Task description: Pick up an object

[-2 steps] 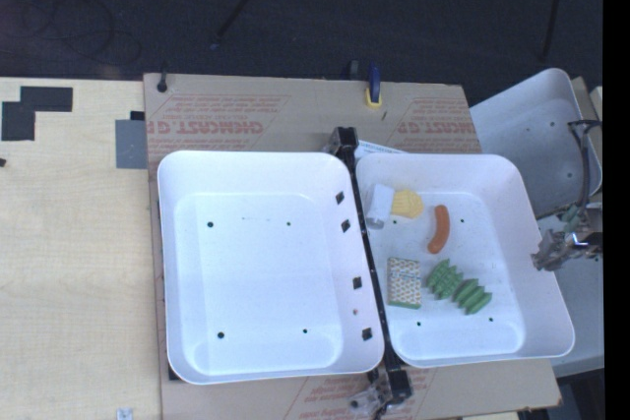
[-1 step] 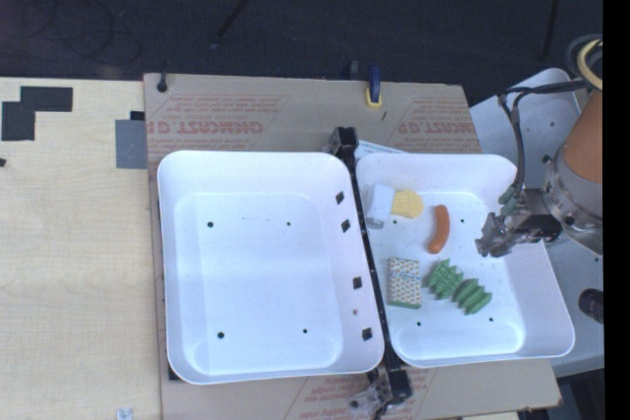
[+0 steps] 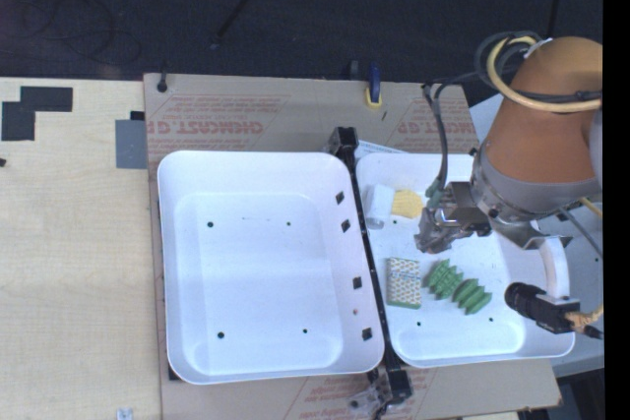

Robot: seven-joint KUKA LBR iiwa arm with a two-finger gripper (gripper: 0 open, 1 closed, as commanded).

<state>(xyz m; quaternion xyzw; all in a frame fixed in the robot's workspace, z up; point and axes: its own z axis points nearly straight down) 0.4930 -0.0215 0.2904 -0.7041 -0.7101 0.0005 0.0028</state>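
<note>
The gripper (image 3: 436, 233) hangs over the right bin (image 3: 472, 354), and I see nothing held in it. It is dark and seen from above, so I cannot tell if the jaws are spread or pressed together.

Four small things lie in this bin, and any of them could be the object to pick. A yellow piece (image 3: 407, 204) lies just beside the jaws, on the side toward the far rim and the other bin. A white piece (image 3: 378, 202) lies touching it, one step farther from the jaws. On the near side of the jaws there is a green ridged object (image 3: 456, 286), close below them and a little slanted. A flat patterned block (image 3: 403, 282) lies beside that one, toward the divider, near the jaws but apart from them. The left bin (image 3: 256, 270) is well apart from the jaws.

I judge that this is the approach step, before any grasp: the gripper is among the things but not yet settled on one. The next move, I think, calls for choosing one target, probably the green ridged object or the yellow piece. The jaws must come centred over it, turn across its narrow side, and go down without pushing the neighbour.
</note>
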